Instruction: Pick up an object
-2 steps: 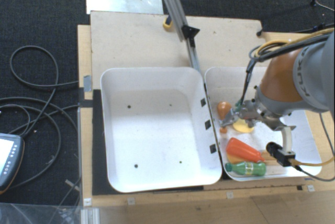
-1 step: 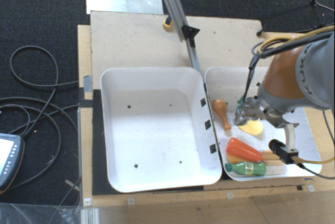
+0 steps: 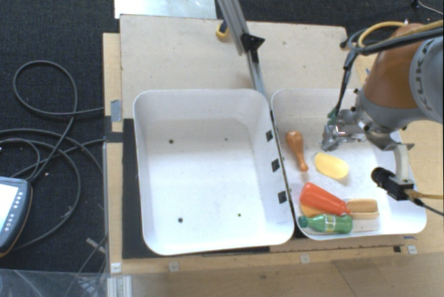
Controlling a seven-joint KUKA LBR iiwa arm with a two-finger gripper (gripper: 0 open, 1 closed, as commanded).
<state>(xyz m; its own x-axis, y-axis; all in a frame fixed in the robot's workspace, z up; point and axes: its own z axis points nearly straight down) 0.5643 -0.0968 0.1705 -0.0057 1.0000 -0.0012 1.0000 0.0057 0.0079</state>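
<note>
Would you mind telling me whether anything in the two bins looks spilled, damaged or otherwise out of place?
Nothing stands out. The toy foods all lie inside the right bin: a drumstick, a yellow piece, a carrot, a green bottle and a tan roll, the last three crowded at the near edge. The gripper hangs above them.

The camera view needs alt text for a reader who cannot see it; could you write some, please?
A grey-and-orange robot arm's gripper hangs over the right bin, just above a yellow toy. Nearby lie a drumstick, carrot, green bottle and hot dog.
</note>
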